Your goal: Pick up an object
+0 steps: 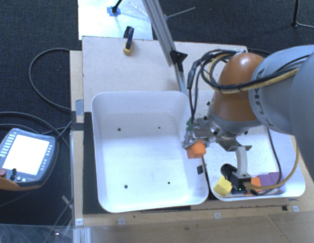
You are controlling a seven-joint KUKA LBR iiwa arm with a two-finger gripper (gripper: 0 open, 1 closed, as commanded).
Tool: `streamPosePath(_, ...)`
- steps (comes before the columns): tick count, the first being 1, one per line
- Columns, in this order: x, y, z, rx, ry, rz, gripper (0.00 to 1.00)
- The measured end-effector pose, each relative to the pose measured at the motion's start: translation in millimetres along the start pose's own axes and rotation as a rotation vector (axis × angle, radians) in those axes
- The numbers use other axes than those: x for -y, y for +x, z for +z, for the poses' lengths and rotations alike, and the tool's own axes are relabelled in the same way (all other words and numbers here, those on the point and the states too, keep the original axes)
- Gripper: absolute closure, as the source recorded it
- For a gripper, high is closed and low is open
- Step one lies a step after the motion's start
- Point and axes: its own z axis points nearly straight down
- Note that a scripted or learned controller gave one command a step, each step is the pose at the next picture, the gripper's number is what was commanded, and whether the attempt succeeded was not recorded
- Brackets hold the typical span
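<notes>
The hand (195, 142) grips an orange block (196, 149) (above the bins' shared rim (201, 172)).

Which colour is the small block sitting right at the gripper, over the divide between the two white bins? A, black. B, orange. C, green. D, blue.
B: the small block at the gripper is orange, sitting over the rim between the left bin and the right bin, apart from the yellow block and purple piece lower down.

The grey arm (288, 90) reaches in from the right, its orange band (238, 90) above the wrist, with the gripper (195, 145) pointing down and left.
</notes>
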Motion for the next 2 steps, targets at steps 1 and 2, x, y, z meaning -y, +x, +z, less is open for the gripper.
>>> streamPosePath(1, 2, -13, -31, 0.004, -0.008, 0.011, 1.00)
streamPosePath(2, -18, 19, -15, 0.003, -0.005, 0.005, 1.00)
